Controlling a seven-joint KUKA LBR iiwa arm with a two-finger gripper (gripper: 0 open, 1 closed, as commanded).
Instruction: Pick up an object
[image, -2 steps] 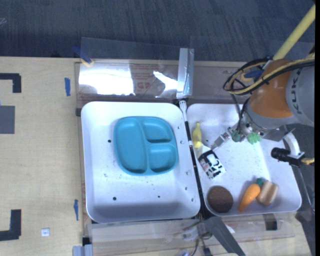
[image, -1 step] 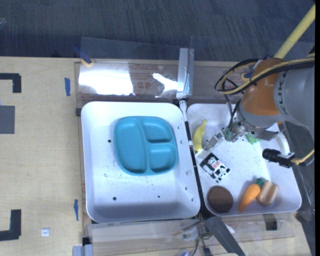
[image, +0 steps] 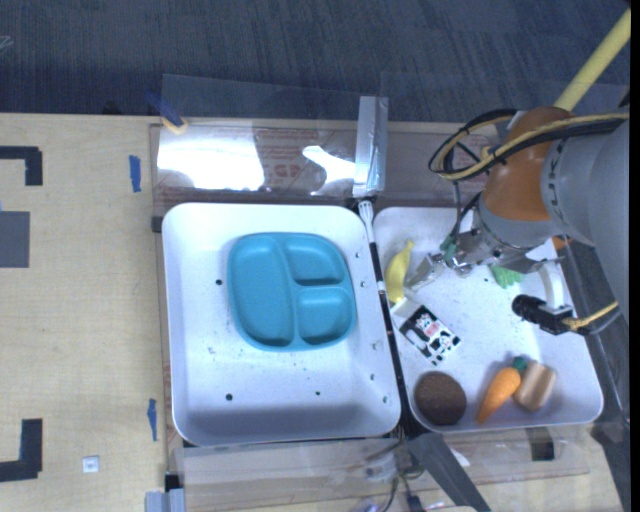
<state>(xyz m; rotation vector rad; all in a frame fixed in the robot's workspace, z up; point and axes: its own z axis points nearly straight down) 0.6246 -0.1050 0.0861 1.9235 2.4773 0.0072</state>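
Right white bin holds a banana just beside the tool; tool's state unclear.

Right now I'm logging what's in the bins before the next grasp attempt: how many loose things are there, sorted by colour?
Blue: 1, the divided blue plastic plate in the left bin
Yellow: 1, the yellow banana-shaped toy
Black and white: 1, the flat patterned card
Brown: 1, the round brown ball
Orange: 1, the orange toy carrot
Tan: 1, the tan cylinder
Total: 6

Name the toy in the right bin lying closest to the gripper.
The yellow banana, beside the gripper at the bin's left wall; the carrot and brown ball lie farther off.
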